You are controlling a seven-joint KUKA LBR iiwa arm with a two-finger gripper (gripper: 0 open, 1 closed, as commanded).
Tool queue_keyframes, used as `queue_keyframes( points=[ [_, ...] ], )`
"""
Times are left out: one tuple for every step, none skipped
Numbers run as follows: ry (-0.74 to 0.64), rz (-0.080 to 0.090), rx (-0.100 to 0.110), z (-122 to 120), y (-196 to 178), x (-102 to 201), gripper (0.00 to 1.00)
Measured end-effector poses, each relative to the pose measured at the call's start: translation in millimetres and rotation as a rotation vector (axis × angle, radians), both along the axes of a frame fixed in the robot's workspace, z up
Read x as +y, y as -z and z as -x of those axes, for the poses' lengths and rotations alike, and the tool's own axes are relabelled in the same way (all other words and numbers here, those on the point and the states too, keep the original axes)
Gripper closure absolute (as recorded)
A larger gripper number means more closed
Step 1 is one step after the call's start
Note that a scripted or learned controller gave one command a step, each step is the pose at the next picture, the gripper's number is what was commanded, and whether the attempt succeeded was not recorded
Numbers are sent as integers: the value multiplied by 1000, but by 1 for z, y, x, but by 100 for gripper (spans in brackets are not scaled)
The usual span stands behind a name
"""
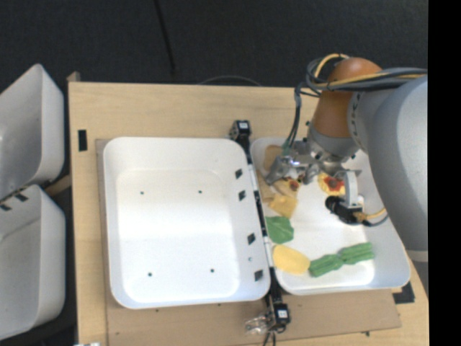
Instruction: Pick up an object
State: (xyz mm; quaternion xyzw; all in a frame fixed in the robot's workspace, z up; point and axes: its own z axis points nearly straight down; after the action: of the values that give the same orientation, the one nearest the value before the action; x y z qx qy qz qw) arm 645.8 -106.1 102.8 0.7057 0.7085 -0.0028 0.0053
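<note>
The arm is reaching in from the right of the frame, and its end effector is hanging low over the upper left part of the right bin; whether it is open or closed, I cannot tell. Just below it a tan piece is lying. Lower in the same bin a green leafy piece, a yellow piece and a long green object are resting. The left bin is sitting beside it on the desk.
</note>
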Motion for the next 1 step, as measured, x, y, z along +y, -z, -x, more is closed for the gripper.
queue_keyframes(
  points=[
    [3, -3, -2, -2, -11, -3, 100]
  ],
)
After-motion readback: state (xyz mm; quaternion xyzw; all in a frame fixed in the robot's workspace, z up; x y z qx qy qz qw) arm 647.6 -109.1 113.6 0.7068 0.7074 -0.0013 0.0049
